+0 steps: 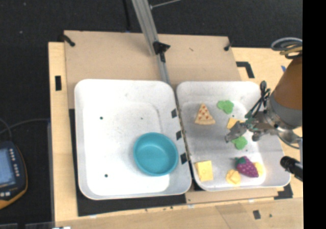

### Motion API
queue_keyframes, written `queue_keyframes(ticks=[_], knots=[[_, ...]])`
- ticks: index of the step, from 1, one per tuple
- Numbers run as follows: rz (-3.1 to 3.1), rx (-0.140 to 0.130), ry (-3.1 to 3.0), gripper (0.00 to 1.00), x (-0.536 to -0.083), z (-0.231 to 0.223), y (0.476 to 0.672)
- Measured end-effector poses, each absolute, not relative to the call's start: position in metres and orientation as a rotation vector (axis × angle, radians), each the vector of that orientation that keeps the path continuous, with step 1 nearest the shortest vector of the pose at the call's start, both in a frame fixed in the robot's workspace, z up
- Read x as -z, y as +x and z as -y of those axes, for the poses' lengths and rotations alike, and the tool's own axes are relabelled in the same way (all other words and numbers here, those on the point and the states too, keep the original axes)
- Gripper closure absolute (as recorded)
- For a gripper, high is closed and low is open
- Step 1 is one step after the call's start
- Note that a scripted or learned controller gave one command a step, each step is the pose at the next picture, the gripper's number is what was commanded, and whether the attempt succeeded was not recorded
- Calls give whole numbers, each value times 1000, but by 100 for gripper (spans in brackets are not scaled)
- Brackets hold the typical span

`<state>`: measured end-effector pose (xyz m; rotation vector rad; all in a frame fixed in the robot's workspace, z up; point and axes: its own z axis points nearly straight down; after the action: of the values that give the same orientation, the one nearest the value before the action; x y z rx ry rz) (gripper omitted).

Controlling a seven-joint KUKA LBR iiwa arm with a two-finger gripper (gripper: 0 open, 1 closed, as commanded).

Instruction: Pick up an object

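Gripper (239,132) of mine hangs low in the right bin (214,90), just above a green piece (240,143); whether it has closed I cannot tell. Nothing looks lifted: the grasp and raise remain.

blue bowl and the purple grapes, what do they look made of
Blue bowl: probably plastic, uniform teal colour, smooth with a soft sheen. Purple grapes: likely moulded plastic or rubber toy food, bumpy clustered surface, flat saturated colour. Too small to tell hard from soft.
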<state>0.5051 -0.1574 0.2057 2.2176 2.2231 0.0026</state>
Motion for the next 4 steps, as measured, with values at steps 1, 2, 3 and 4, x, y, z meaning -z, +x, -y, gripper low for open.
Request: queue_keyframes(ticks=[1,2,3,4], knots=[[-2221,-3,2219,0,-206,158,505],[-2216,-1,2225,0,-164,153,508],[-2213,-1,2229,0,-112,145,514],[-2215,2,2228,0,-100,146,514]])
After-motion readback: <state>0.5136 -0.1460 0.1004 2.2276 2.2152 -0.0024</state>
